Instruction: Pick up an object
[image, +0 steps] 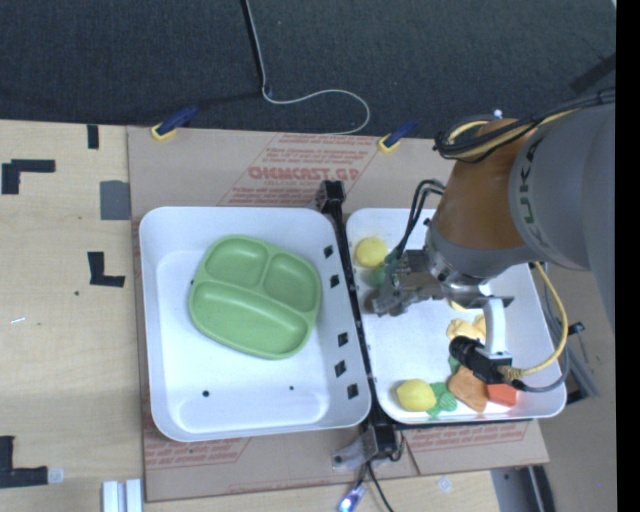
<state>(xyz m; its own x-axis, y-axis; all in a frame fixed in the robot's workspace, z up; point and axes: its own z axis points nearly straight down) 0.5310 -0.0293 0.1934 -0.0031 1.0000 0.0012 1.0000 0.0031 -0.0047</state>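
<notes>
The arm (520, 200) comes in from the right and bends over the right bin (535, 300), with its orange band above the wrist. The gripper (385, 298) hangs low over the left part of this bin, just beside the divider between the two bins. I cannot tell its state, because it looks only like a dark blurred shape from above, and I do not see any object between its parts. A yellow ball (370, 250) lies in the upper left corner of the right bin, near the gripper and a little above it in the picture. In the lower part of the same bin there is a yellow lemon-like object (415, 394), and a small green piece (443, 403) touches it on the right side. Next to them lies an orange block (468, 388) and a small red-orange piece (503, 396). A pale yellow object (466, 328) lies higher, partly hidden by a white part of the arm. The left bin (165, 320) holds a green divided plate (255, 293), which has three compartments and lies flat. Both bins stand on a sheet of brown cardboard (290, 170).
</notes>
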